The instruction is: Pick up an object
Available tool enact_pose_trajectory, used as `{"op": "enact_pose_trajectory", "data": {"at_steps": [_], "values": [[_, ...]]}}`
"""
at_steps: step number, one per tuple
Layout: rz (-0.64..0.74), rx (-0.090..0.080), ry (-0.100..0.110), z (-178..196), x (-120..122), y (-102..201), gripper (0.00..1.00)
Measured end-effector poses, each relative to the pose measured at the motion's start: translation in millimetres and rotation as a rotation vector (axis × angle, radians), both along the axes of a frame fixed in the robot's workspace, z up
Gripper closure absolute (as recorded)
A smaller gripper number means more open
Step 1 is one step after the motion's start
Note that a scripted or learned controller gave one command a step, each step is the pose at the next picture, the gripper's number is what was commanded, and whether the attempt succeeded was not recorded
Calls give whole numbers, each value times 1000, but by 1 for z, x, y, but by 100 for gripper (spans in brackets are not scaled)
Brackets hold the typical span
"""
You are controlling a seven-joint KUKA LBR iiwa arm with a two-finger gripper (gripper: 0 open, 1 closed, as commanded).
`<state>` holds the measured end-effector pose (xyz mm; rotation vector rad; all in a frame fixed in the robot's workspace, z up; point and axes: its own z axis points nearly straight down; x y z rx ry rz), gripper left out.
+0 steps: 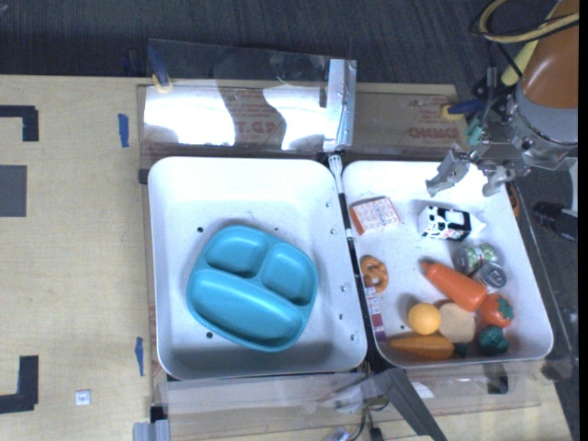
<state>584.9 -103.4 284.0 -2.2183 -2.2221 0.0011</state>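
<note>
My gripper (470, 178) hovers over the far right corner of the right bin (525, 246). Its two fingers stand apart, open, with nothing between them. Just below it lies a black-and-white cow toy (446, 222). A red-and-white packet (375, 214) lies to the left of the toy. Nearer the front are a pretzel (373, 271), an orange carrot (455, 285), a yellow ball (424, 318), a beige piece (457, 322), a red tomato (497, 309) and a long orange piece (421, 345).
The left bin (175, 200) holds a blue divided plate (253, 286). A clear plastic sheet (248, 99) and cardboard stand behind the bins. Yellow cables (514, 16) loop above the arm's orange band (556, 72). A grey-green object (482, 257) and a green one (492, 340) lie by the right wall.
</note>
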Motion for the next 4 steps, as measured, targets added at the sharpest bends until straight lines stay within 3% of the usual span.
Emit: {"op": "enact_pose_trajectory", "data": {"at_steps": [1, 2, 3, 4], "values": [[84, 0, 5, -113, -34, -19, 0], [270, -2, -7, -197, -51, -24, 0], [268, -4, -15, -185, -49, -24, 100], [319, -5, -14, -70, 2, -29, 100]]}}
